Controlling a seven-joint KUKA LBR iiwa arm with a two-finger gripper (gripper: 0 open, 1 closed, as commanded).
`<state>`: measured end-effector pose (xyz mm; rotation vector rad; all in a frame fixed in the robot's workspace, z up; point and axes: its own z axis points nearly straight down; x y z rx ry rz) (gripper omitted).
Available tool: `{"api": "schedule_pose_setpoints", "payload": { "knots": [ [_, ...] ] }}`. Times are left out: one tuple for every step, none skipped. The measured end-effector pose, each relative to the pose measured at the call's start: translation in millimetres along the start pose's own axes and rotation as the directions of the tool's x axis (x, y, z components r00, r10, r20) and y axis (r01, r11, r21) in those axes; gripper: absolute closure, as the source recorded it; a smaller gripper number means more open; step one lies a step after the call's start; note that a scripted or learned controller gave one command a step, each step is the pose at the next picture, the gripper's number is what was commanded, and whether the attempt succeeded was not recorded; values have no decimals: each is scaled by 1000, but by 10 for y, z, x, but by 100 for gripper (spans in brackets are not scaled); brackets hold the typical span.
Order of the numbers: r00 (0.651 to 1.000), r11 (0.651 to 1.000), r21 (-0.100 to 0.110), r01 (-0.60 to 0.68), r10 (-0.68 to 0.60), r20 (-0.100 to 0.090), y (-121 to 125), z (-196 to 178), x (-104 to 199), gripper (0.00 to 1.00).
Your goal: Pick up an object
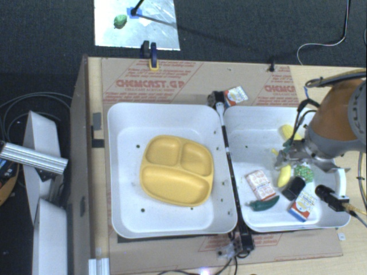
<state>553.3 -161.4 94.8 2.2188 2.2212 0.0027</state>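
My gripper (285, 158) reaches down into the right bin (252, 129) from the right, under the orange band of the arm (338, 116). It hangs just over a yellow piece (283, 177) and beside a green leafy item (304, 172). Around them lie a black block (295, 187), a red and white packet (259, 184), a dark green pepper (264, 204) and a small carton (301, 209). Another yellow item (285, 132) sits farther back, partly behind the arm's cables.
The left bin (126, 153) holds a yellow divided plate (176, 169). A small packet (235, 95) lies on the cardboard behind the bins. The divider between the bins (227, 153) runs close to the left of the objects.
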Motion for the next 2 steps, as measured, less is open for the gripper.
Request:
{"api": "schedule_pose_setpoints", "payload": {
  "knots": [
    [1000, 1000, 2, 3, -3, -1, -319, -460, 663, 100],
    [1000, 1000, 0, 3, -3, -1, -105, -1095, 1333, 100]
  ]
}}
